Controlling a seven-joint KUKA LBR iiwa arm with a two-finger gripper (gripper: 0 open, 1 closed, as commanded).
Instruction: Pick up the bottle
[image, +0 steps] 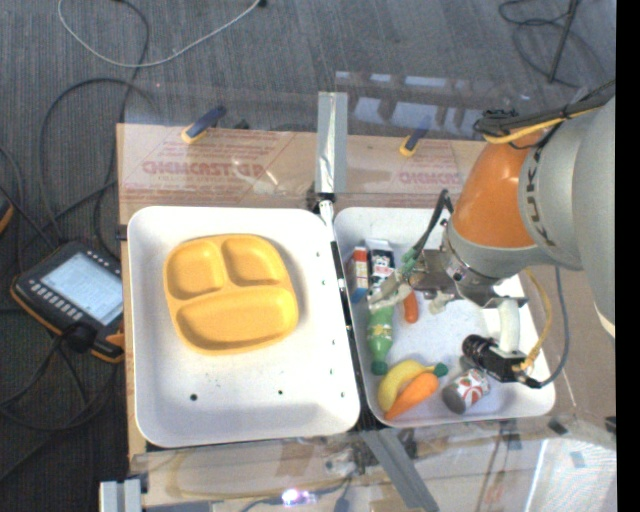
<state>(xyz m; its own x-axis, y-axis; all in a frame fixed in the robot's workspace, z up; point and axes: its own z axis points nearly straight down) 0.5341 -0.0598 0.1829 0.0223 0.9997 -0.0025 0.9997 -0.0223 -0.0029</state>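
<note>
A grey KUKA arm with a glossy orange band (500, 195) reaches in from three o'clock over the right of two shallow white plastic bins (540, 400), its two-finger gripper (400, 280) hanging low above a cluster of small toy groceries near the bin's centre; the metal fingertips sit just above the neck of a small green plastic bottle (381, 335), and whether they are spread or pinched cannot be told from this angle. The green bottle lies on the bin floor along the left wall, its pale cap end pointing toward twelve o'clock and its rounded base toward six. At its twelve o'clock stand a slim red-and-white packet (359, 270) and a small dark-labelled carton (381, 262), side by side. A short orange stick-shaped piece (410, 306) lies just to the bottle's three o'clock. Toward six o'clock, a smooth yellow toy banana (397, 378) touches a tapered orange toy carrot with a green tip (417, 392), and beside them at three o'clock rests a grey-and-red tin can on its side (465, 391). The left bin (150, 400) carries a matte yellow moulded tray with three rounded compartments (232, 292), well apart from the bottle. A black handheld pendant with a pale screen (70, 295) lies on the carpet at nine o'clock.
</note>
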